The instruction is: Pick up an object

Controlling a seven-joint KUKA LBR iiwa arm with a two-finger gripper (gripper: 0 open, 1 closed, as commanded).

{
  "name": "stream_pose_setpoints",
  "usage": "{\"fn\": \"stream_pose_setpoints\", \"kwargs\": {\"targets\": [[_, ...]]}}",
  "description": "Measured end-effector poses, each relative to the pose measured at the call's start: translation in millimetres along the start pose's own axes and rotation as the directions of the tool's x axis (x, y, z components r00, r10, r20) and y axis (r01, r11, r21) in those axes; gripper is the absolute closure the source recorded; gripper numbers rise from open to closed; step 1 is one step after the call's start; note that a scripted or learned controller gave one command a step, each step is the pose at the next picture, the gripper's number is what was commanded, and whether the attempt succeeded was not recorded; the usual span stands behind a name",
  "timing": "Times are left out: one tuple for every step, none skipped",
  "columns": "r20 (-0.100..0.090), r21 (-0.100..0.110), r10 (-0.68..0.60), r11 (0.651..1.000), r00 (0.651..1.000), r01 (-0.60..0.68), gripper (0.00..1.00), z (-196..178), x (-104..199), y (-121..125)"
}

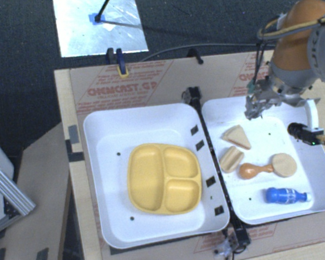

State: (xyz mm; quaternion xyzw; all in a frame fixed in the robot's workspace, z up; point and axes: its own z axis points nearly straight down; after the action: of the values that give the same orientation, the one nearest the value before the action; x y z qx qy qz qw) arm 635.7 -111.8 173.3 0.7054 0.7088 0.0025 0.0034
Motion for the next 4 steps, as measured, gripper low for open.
{"fn": "stream_pose_setpoints", "kwargs": {"targets": [[0.0, 0.0, -0.001, 1.0, 1.0, 0.001, 1.0, -54.9, -0.3, 2.3], [-0.001, 0.002, -0.001, 1.0, 1.0, 0.001, 1.0, -91.7, -0.5, 4.0], [-0.003, 0.009, -0.003, 1.0, 1.0, 0.003, 1.0, -75.4, 43.0, -17.4], [-0.002, 0.009, -0.003, 1.0, 1.0, 0.003, 1.0, -62.7, 84.7, -36.1]]}}
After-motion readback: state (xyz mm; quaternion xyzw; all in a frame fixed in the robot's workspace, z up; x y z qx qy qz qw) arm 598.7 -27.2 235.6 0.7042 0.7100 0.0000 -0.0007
